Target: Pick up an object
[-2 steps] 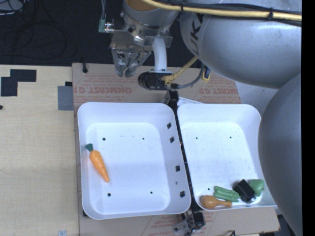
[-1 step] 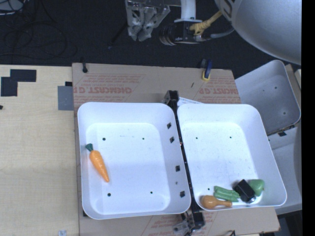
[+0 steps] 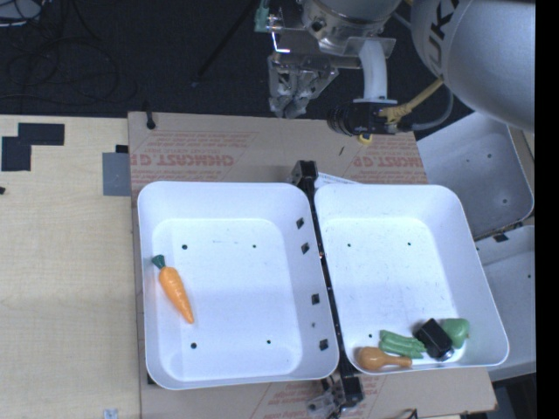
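Camera view: left bin (image 3: 223, 201) holds an orange carrot (image 3: 175, 292) near its left wall. Right bin (image 3: 393, 201) holds, in its lower right corner, green pieces (image 3: 403, 344), a black block (image 3: 434, 338) and an orange-brown gourd (image 3: 382, 359). Tool (image 3: 293, 97) hangs at top centre; I cannot tell whether it is apart or together.

1. The left bin (image 3: 223, 201) is open across its floor; a carrot (image 3: 175, 292) lies near its left wall.
2. The right bin (image 3: 393, 201) is open except its near right corner, where a black block (image 3: 433, 339), green pieces (image 3: 402, 344) and an orange piece (image 3: 382, 359) crowd together.
3. The divider (image 3: 316, 269) separates the bins.
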You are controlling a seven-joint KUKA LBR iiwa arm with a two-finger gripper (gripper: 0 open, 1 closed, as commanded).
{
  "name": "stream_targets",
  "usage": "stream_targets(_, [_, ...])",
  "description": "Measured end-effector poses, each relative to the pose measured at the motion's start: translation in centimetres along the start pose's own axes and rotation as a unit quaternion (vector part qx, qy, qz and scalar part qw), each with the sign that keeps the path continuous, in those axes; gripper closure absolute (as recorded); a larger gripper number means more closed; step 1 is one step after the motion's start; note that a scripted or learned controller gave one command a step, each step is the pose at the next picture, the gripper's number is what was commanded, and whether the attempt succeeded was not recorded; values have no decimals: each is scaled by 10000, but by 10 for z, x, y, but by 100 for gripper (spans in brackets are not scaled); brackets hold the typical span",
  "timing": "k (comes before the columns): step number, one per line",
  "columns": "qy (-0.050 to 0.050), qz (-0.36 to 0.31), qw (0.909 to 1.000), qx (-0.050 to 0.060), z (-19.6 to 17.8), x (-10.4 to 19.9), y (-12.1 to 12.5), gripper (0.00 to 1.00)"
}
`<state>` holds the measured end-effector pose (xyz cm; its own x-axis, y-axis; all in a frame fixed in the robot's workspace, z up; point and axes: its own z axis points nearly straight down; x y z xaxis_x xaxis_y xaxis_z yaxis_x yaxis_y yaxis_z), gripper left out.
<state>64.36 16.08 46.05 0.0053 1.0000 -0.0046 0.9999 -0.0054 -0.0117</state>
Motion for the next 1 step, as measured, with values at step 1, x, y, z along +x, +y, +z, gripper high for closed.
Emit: stream_targets(1, [37,-60,9999,-77,-82,79,-2,100])
